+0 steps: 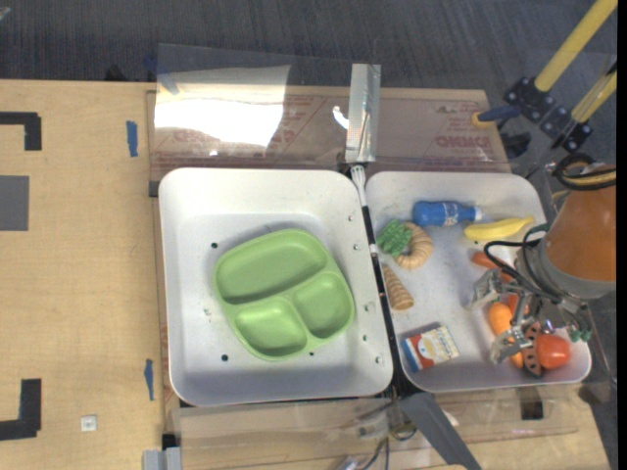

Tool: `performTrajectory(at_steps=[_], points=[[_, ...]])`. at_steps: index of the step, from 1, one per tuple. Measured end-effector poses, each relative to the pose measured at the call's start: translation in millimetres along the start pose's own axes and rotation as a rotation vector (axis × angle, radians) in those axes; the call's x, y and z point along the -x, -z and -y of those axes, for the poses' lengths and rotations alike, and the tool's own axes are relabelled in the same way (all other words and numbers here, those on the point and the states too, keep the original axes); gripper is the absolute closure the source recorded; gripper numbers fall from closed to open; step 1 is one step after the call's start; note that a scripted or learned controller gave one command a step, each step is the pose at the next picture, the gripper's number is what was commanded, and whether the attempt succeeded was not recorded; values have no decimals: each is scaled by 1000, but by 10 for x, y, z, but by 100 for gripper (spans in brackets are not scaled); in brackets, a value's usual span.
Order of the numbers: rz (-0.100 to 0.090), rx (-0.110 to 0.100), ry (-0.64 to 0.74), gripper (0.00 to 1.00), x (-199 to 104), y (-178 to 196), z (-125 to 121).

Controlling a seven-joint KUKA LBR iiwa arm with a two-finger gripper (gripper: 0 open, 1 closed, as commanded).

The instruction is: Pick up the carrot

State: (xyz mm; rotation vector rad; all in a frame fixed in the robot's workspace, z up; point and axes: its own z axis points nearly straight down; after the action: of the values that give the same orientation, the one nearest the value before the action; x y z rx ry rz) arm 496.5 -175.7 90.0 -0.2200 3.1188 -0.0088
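Two shallow white bins sitting side by side on the table (78,262): left bin (186,213) carrying a green divided plate (284,292) lying a little askew near its middle, right bin (446,262) carrying a scatter of toy food. Lying along the far side of the right bin, a blue bottle (443,212) and, just to its right, a yellow banana (498,229). Sitting near the wall between the bins, a green leafy piece (396,236) touching a tan ring-shaped pastry (419,250), with a ribbed tan cone (397,288) just below them. Resting toward the near edge, a small red, white and blue carton (431,347). Reaching in from the right, the grey arm with its orange band (588,243), hanging over the right half of that bin. Hovering low over a cluster of orange pieces near the bin's near right corner, the fingers (517,313); whether spread or pressed together, impossible to tell among the cables and metal parts. Lying right under that spot, the carrot (502,318), orange, partly hidden, beside a red tomato-like piece (551,352) near the corner.
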Motion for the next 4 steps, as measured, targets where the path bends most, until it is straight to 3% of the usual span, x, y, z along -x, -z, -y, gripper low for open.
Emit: performTrajectory(at_steps=[1,2,3,4], points=[[1,-1,-136,0,-43,5,-194],[13,-3,-134,100,-1,132,-197],[20,-4,-133,100,22,235,-199],[18,-4,-133,0,19,228,-201]])
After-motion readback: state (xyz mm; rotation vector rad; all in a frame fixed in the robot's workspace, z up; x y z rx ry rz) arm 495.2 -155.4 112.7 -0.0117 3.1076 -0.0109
